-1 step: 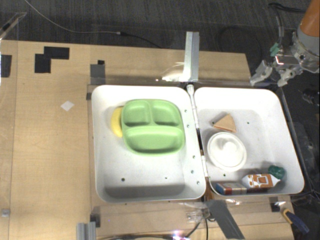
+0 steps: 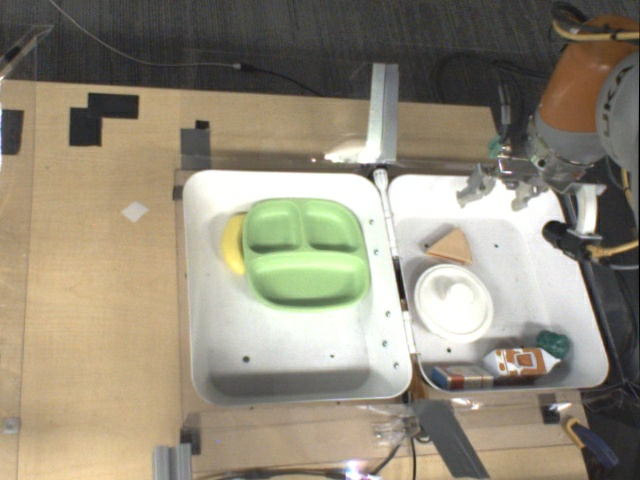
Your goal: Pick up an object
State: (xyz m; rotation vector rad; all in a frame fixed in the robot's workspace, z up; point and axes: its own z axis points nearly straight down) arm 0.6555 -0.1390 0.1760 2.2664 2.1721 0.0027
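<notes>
Two-finger gripper seen spread wide, holding nothing, far right bin. Tan wooden wedge nearby judged light, stiff; best pinched across flat sides.

Two white bins are borne side by side on a wooden bench: the left bin and the right bin. Black marks are seen on the bench top.

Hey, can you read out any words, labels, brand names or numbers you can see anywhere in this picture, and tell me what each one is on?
No text can be read here.
The bottle lying in the right bin has an orange and white label, too small and blurred to read.
The green divided tray, white bowl and tan wedge show no markings.
The black patches on the bench are plain shapes, not signs.
</notes>
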